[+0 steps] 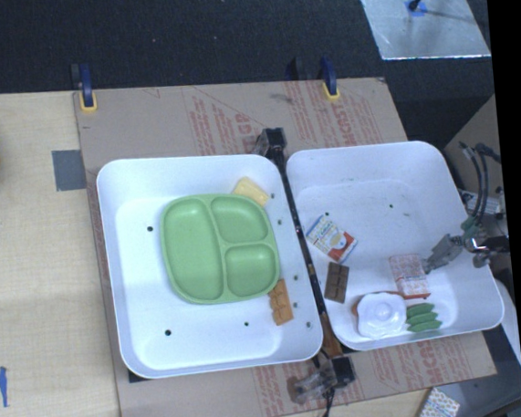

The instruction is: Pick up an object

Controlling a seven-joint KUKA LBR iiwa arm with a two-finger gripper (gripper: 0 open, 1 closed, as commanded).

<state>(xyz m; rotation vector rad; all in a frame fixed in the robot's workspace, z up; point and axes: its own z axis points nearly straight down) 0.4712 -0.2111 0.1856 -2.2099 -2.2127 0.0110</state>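
Observation:
The right bin (367,170) holds several small objects. A white and blue packet (329,238) lies near its left wall, with a dark brown bar (337,283) just below it. At the front sit a round white lid (381,315), a green pea pod (424,317) and a red and white packet (410,277). My gripper (450,250) reaches in over the bin's right rim, low and just right of the red and white packet, with nothing seen in it.
The left bin (145,342) carries a green divided plate (218,248), a yellow piece (251,191) behind it and a brown cracker (280,302) at its front right. Cables (478,182) hang at the far right. Blue clamps (86,86) hold the cardboard.

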